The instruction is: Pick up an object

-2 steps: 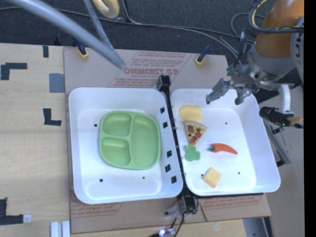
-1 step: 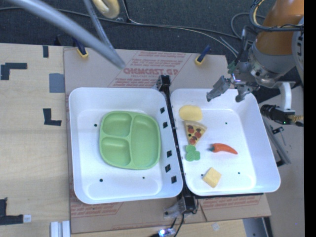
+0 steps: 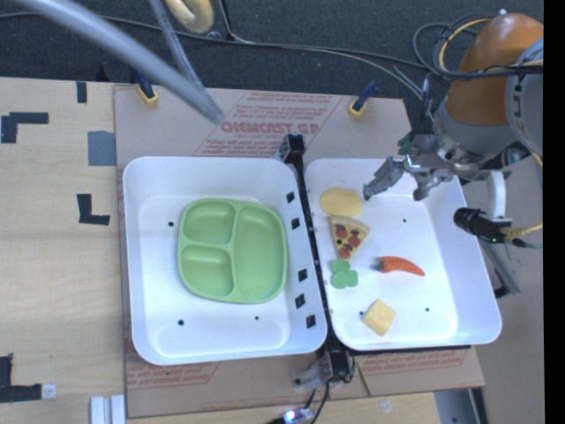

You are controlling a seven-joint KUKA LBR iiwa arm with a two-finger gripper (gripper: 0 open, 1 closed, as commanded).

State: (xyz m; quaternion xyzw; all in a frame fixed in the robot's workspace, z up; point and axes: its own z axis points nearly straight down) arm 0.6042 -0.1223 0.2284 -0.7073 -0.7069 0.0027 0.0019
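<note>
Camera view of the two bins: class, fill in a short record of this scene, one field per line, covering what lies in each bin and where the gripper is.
left bin: holds a green divided plate
right bin: holds five toy foods
near the divider: yellow round piece, pizza slice, green broccoli piece
middle: orange-red pepper
front: cheese wedge
gripper: over the right bin's far edge, nothing seen between its fingers
</note>
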